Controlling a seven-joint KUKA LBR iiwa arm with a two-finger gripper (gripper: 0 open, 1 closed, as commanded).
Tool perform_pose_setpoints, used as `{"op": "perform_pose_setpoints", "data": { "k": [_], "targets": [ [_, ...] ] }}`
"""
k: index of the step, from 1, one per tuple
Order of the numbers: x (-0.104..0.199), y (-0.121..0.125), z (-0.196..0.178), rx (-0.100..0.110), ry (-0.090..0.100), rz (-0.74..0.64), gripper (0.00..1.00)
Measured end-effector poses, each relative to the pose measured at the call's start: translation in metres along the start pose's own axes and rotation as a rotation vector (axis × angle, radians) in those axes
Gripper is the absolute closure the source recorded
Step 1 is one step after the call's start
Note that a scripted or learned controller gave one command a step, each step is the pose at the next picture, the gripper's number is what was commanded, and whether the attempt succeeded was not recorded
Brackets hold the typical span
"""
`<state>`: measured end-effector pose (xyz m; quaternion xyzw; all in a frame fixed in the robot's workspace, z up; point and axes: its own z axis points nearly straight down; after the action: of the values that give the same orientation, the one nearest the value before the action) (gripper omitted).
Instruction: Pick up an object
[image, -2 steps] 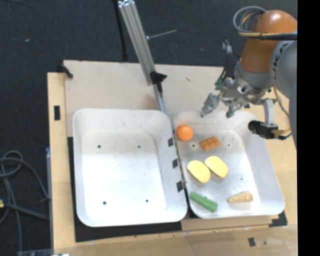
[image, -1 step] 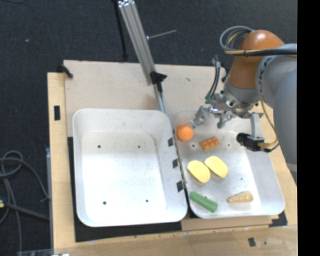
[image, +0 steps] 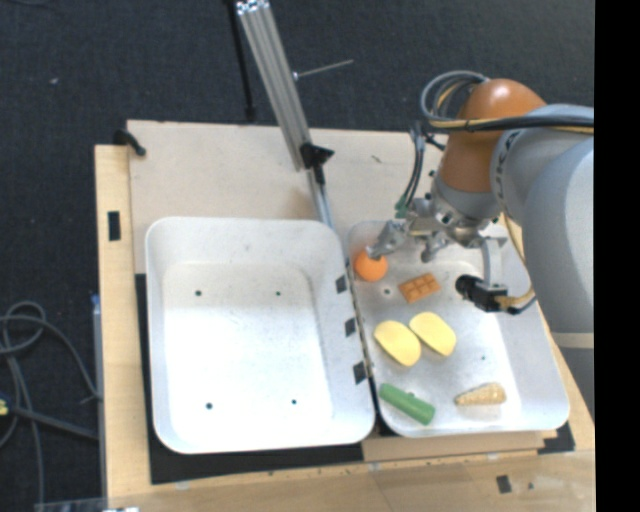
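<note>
Two white bins on the bench, right bin (image: 530, 395) holding one orange ball (image: 371, 267) near its far-left corner beside gripper (image: 408, 243), finger state unclear, plus two yellow pieces (image: 416, 338), one waffle (image: 419, 288), one green cylinder (image: 406, 404).

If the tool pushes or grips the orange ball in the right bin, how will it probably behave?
The orange ball looks round and smooth, so it will probably roll if pushed, perhaps along the bin wall it lies near. Its curved surface may slip from the tool unless gripped across the middle. It looks like a small toy, so likely light.
</note>
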<state>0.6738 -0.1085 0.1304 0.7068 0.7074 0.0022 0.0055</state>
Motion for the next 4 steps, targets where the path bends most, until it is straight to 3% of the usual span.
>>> {"op": "perform_pose_setpoints", "data": {
  "k": [1,3,4],
  "targets": [
    [-0.001,0.002,-0.015,-0.007,-0.001,-0.001,1.0],
    [-0.008,0.008,-0.135,0.003,0.004,-0.004,1.0],
    [0.045,0.004,-0.124,0.011,0.004,-0.004,1.0]
  ]
}}
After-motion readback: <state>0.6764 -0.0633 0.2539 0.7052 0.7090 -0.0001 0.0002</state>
